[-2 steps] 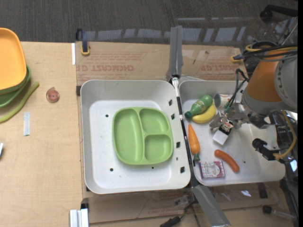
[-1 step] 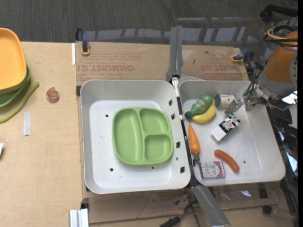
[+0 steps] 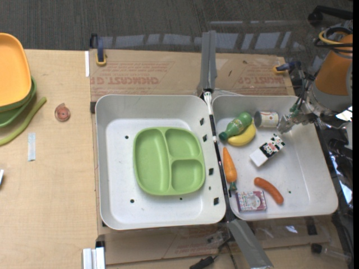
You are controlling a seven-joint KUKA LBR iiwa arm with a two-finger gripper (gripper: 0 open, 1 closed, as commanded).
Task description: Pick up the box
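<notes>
So, worktop (image 3: 50, 206) first: wide tan surface, running off far left of the claw (image 3: 285, 125). On it, two white bins side by side. The left bin (image 3: 112, 167) sits well left of the claw and carries a green divided plate (image 3: 169, 161). The right bin (image 3: 314, 184) is the one the claw hangs over, near its back right corner, w/ the grey arm and orange band (image 3: 335, 69) rising behind and right of it.

Claw state: can't tell from this angle whether it's parted or closed; tip is small and blurry. Nothing visibly held in it.

Things in the right bin, big to small approx:
- banana (image 3: 242, 138), left of claw, touching the green bottle (image 3: 236, 124) lying just behind it.
- box (image 3: 267, 151), the task item: white w/ black cow-type print, lying tilted just below-left of the claw, near but apart from it.
- pink packet (image 3: 251, 200), well below-left, by the front wall.
- carrot (image 3: 229, 166), far left by the divider.
- sausage (image 3: 269, 189), below the claw, past the box.
- small can (image 3: 267, 119), on its side, just left of claw.

Doing the step well, imo: shift the claw a bit down-left till centred over the box, turn the wrist so it closes across the box's narrow width, not along its length. Descend straight; the can and banana are close enough to clip if approach drifts left. Grip mid-body, lift slowly.
</notes>
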